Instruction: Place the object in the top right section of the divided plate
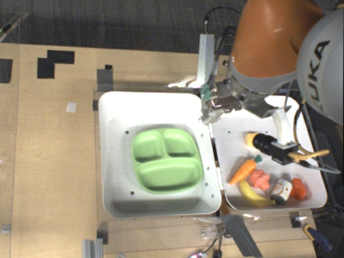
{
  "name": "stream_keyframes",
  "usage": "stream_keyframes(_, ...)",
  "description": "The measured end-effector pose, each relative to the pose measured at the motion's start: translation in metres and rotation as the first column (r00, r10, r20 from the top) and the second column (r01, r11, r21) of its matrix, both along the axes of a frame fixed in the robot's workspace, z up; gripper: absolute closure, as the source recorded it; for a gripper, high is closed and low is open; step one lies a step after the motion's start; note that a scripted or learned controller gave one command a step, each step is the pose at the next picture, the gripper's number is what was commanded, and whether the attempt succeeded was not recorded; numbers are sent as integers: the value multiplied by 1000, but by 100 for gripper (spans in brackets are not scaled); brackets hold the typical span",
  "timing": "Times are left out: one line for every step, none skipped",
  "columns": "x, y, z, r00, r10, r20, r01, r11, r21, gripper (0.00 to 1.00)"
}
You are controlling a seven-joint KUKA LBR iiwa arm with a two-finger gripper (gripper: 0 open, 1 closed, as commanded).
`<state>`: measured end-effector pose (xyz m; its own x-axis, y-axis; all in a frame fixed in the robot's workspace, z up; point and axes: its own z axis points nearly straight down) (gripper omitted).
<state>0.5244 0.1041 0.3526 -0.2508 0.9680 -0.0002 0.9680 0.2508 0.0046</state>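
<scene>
Hovering hand above right bin

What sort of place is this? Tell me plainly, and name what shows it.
Most likely a robotics lab test bench. A KUKA arm reaches over two white bins; one holds a green divided plate, the other toy food such as a carrot and banana.

My one camera sits high above the table, looking down at a slant on both white bins.
</scene>
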Motion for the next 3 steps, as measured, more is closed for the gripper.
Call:
stream_keyframes(-29,17,-24,983,183,-2,-183,983,-1,100)
stream_keyframes(-1,57,-48,945,327,-1,-327,945,-1,100)
stream_keyframes(41,41,-88,765,644,-1,-644,765,-1,100)
